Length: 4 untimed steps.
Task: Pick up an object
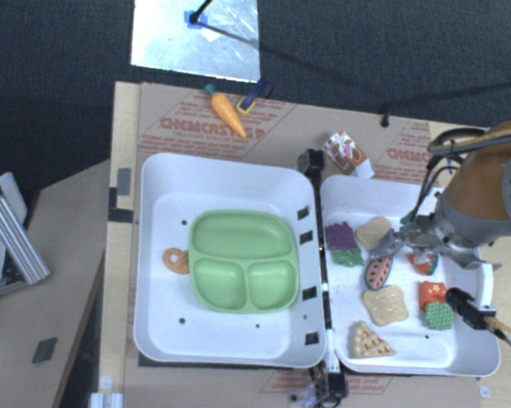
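My gripper (pixel 396 244) hangs low over the back middle of the right bin (pixel 473 355), reaching in from the right. Just below it lies a watermelon slice (pixel 377 272), and a tan round biscuit (pixel 373 230) lies just to its left. Around them are purple grapes (pixel 340 236), a green leafy piece (pixel 349 257), a slice of toast (pixel 384 304), a pizza wedge (pixel 370 342), an orange-red block (pixel 432 292), a green broccoli piece (pixel 439 316) and a small red piece (pixel 424 261). I see nothing held in the gripper.
The left bin (pixel 162 199) holds a green divided plate (pixel 240 259) and a small orange pretzel ring (pixel 176 260). Behind the bins lie a toy carrot (pixel 228 113) and a small wrapped packet (pixel 347 152) on cardboard. A foil sheet (pixel 200 25) lies further back.
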Each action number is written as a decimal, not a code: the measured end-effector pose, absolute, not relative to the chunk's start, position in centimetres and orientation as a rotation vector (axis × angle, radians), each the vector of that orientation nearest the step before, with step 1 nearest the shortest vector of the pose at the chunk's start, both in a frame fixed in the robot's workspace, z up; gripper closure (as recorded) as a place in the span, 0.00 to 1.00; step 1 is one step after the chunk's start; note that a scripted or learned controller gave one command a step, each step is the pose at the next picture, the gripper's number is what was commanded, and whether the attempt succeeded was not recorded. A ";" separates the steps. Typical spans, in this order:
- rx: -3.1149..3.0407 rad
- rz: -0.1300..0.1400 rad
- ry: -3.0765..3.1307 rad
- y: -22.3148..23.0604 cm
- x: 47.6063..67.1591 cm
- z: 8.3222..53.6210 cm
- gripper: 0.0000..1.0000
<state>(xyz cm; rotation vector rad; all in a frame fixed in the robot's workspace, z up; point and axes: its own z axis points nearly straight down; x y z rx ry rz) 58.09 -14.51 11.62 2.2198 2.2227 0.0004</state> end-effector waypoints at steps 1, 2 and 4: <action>2.220 0.001 2.223 -14.5 58.2 8.4 0.00; 2.219 0.003 2.220 -14.5 58.2 9.6 1.00; 2.214 0.004 2.222 -15.5 58.6 20.4 1.00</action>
